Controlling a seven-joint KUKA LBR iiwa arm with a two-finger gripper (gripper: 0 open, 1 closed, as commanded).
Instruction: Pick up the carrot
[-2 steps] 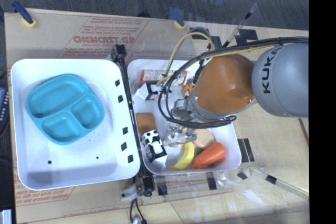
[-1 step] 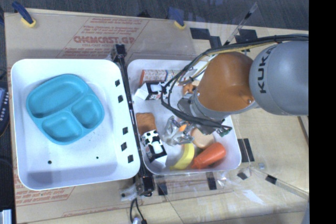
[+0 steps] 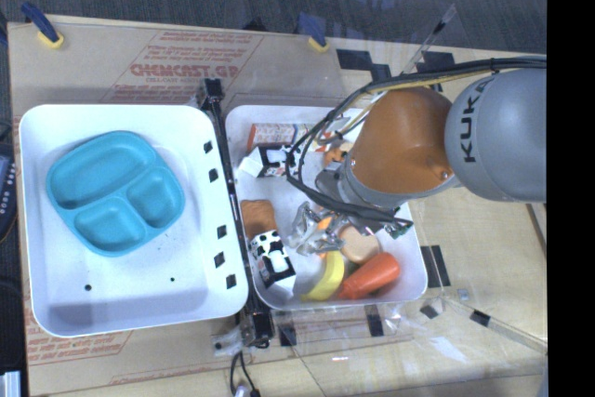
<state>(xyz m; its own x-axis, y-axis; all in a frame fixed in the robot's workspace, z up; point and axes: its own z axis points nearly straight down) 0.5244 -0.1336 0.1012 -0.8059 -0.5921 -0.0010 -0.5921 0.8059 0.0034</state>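
At the near edge of the right bin [image 3: 420, 279] you have the carrot [image 3: 372, 273], lying on its side against the near wall, orange and tapering to the right. Just left of it, touching, sits a yellow banana [image 3: 324, 278], and left again a black-and-white cow toy [image 3: 271, 257]. A round beige piece [image 3: 359, 245] rests just beyond the carrot.

Your gripper [image 3: 314, 232] hangs over the middle of that bin, just beyond the banana and a little left of the carrot; you cannot tell how far its fingers are spread, and nothing shows between them. The carrot lies apart from it.

Farther left a brown block [image 3: 257, 217] sits by the dividing wall, with a box [image 3: 272, 137] at the far end.

In the left bin [image 3: 56, 311] a blue sectioned plate [image 3: 115, 191] lies toward the far left.
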